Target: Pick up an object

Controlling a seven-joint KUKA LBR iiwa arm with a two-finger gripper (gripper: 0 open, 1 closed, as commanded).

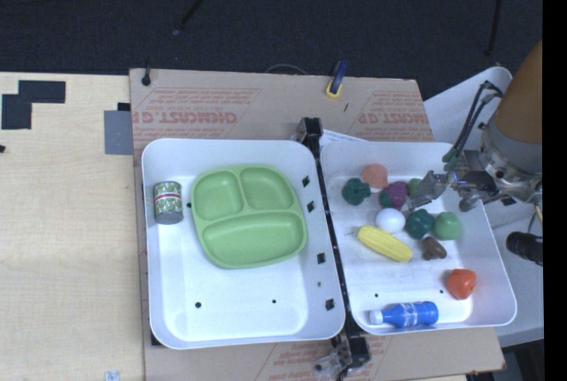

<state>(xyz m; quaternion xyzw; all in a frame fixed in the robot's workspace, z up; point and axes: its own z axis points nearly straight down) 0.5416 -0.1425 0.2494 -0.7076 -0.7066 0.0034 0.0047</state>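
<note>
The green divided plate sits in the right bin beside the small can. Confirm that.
Not quite. The camera view shows the green divided plate in the left bin, not the right one. It does sit beside the small can.

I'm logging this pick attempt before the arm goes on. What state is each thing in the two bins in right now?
green divided plate: flat in the left bin, compartments bare.
small can: upright, beside the plate's left edge.
blue bottle: lying on its side, right bin's near edge.
corn cob: lying flat, loose.
white ball: resting loose.
gripper: above the toy cluster, no object visibly held.
</note>
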